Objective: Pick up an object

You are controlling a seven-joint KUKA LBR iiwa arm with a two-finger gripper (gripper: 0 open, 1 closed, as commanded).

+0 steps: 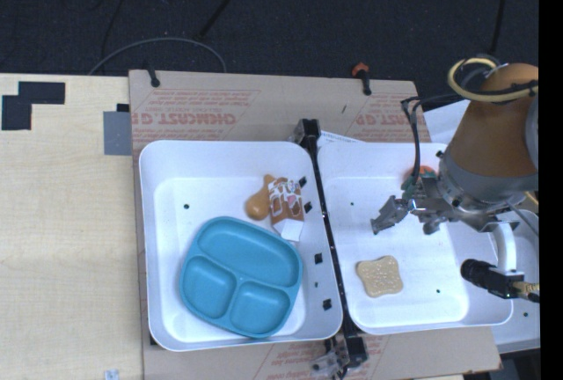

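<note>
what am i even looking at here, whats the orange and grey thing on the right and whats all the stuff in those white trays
One camera looks down at a slant on a bench with two shallow white bins. The grey and orange shape is a robot arm reaching in from the right; at its tip is a two-finger gripper, hovering above the right bin with nothing between its fingers. Below it lies a flat tan biscuit-like piece. The left bin holds a blue divided plate and a small brown and white toy by the divider. The job is to pick something up.

A blue divided plate point(240, 276), a tan waffle-textured piece point(380, 275), both bins point(167, 193) white.
</note>
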